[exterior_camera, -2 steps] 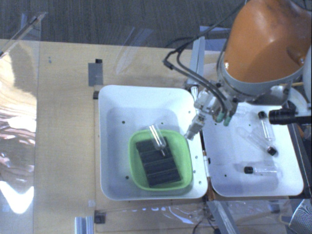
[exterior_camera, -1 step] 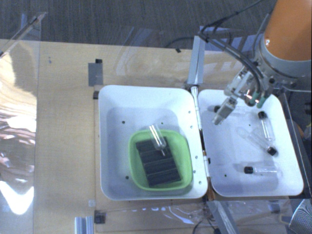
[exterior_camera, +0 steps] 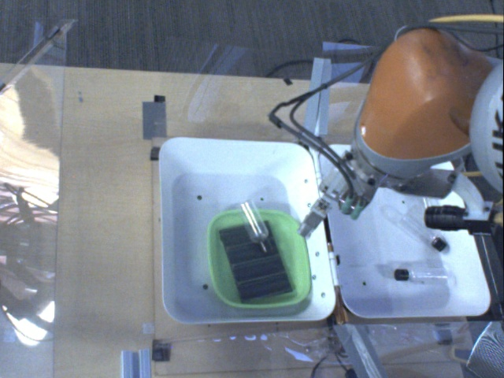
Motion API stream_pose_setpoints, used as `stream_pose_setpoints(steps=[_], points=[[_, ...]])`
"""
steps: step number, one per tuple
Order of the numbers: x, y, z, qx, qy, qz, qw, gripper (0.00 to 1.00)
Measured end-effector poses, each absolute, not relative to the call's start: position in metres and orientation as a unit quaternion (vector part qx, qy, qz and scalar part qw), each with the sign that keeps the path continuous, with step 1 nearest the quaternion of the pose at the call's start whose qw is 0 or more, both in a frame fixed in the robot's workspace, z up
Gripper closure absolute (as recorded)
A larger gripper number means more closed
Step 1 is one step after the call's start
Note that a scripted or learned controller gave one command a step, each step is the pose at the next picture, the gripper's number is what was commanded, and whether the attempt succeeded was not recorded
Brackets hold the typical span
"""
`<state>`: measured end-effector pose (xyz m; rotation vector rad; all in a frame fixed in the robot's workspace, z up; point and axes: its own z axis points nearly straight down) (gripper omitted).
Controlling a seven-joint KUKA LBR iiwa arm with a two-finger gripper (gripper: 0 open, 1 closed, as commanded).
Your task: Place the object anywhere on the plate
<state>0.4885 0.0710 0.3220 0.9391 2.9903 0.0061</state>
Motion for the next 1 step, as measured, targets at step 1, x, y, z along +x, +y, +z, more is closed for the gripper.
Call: stream_pose_setpoints(steps=[1], points=[[0.4882, 0.1148, 0.2605, 0.314, 0.95, 0.0019, 0.003, 0.0]])
